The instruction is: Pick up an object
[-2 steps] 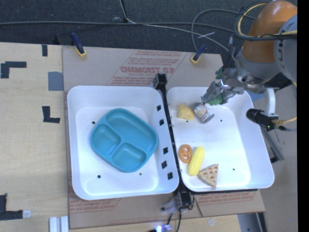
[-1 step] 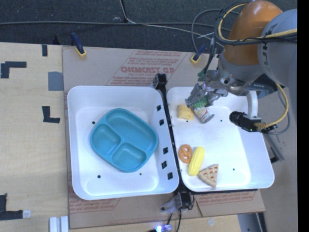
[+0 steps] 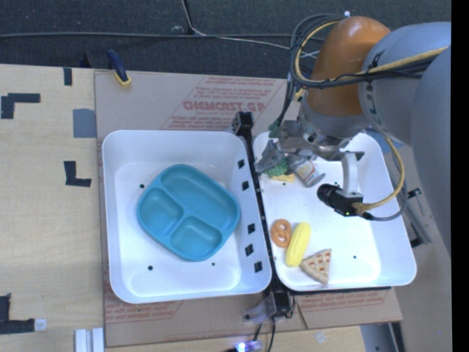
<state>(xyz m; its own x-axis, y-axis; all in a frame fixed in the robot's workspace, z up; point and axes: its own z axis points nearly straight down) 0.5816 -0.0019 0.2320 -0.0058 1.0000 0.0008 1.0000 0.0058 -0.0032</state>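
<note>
My gripper [image 3: 277,158] hangs low over the far left corner of the right bin [image 3: 381,266], under the grey wrist with the orange band. Directly beneath it lie a green leafy item [image 3: 278,171] and a small tan can [image 3: 305,171] on its side, both partly hidden by the gripper. Nearer the front of that bin sit an orange pretzel [image 3: 280,232], a yellow corn-like piece [image 3: 297,243] and a pizza slice [image 3: 317,265], all apart from the gripper.
The left bin [image 3: 117,196] holds a blue divided plate [image 3: 188,211]. A black divider rail [image 3: 253,196] runs between the bins. Cables and a black fitting [image 3: 338,199] hang from the wrist over the right bin's middle.
</note>
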